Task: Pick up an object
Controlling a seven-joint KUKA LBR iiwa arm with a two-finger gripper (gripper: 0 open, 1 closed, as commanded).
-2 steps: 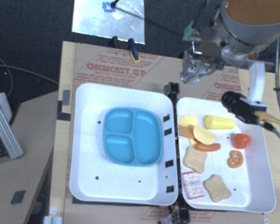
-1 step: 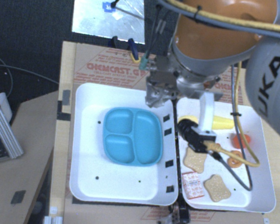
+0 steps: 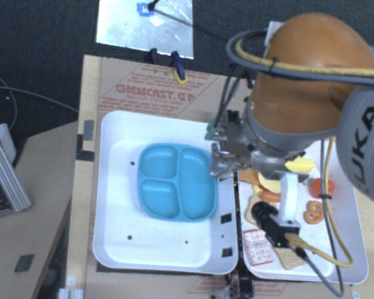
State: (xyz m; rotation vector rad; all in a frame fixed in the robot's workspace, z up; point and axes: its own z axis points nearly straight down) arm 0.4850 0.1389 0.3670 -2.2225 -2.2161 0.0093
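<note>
Blue tray (image 3: 176,181) in left bin (image 3: 112,190), gripper (image 3: 222,163) above

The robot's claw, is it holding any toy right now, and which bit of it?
It cannot be told. The gripper hangs over the blue plate's right edge, but the arm's big orange wrist hides whether anything is in it.

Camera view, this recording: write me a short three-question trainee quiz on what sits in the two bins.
1. True or false: the blue divided plate lies in the left bin.
2. How many compartments does the plate have?
A) two B) three C) four
3. Fill in: the red-and-white packet lies near the ____ edge of the right bin.

Key: 1 true; 2 B; 3 front. The arm hangs over the divide between the bins, and small food items such as the pretzel lie in the right bin.
</note>
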